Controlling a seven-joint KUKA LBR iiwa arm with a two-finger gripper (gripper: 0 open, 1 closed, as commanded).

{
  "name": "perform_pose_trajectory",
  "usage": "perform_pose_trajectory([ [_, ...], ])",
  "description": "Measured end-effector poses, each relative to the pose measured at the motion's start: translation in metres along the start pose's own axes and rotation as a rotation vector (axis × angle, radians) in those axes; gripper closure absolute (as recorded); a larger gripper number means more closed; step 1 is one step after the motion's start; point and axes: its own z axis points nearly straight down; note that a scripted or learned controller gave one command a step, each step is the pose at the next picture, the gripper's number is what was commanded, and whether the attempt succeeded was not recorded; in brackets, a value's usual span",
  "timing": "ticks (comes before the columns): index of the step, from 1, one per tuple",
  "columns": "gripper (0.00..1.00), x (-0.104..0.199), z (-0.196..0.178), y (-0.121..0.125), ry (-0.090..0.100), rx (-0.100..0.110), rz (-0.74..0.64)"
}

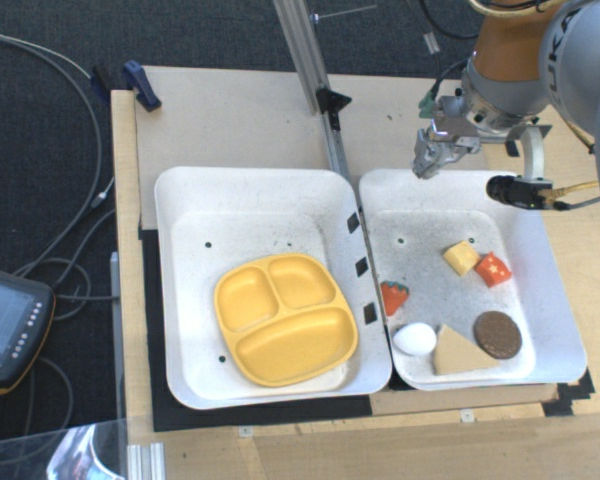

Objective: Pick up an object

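Two white bins point(180, 208) on wooden bench point(230, 108), dark carpet point(40, 8), gripper point(427, 164) grip unclear

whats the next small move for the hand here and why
Probably move toward the near side of the right bin and descend over one item, perhaps the yellow block. The hand hangs above that bin's far rim with nothing visible in it, while the yellow block, red block, brown disc and white ball all lie nearer the camera.
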Motion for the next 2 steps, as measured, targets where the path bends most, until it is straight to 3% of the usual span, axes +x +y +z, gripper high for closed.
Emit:
perform_pose_trajectory([
  [2,1.00,0.112,-0.017,-0.004,0.000,-0.005,-0.002],
])
